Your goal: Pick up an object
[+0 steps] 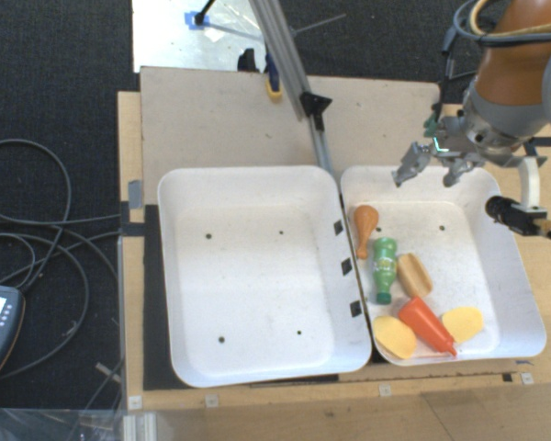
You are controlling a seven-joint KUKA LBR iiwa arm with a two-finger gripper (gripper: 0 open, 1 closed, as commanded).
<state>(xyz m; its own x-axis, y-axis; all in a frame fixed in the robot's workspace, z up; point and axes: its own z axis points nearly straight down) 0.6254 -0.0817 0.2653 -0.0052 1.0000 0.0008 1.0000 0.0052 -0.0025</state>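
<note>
My gripper (433, 168) hangs open over the far edge of the right bin (510, 274), with nothing between its two fingers. Well below it in that bin lie toy foods: a chicken drumstick (364, 226), a green bottle (384, 268), a bread roll (415, 275), an orange carrot (426, 324) and two yellow pieces (395, 336) (463, 322). They are grouped along the bin's left and near side, apart from the gripper.
The left bin (257, 274) sits beside the right one, with black clips along the shared rim. A slanted metal pole (289, 58) crosses the back of the bench. Cables and a tablet lie on the floor at left.
</note>
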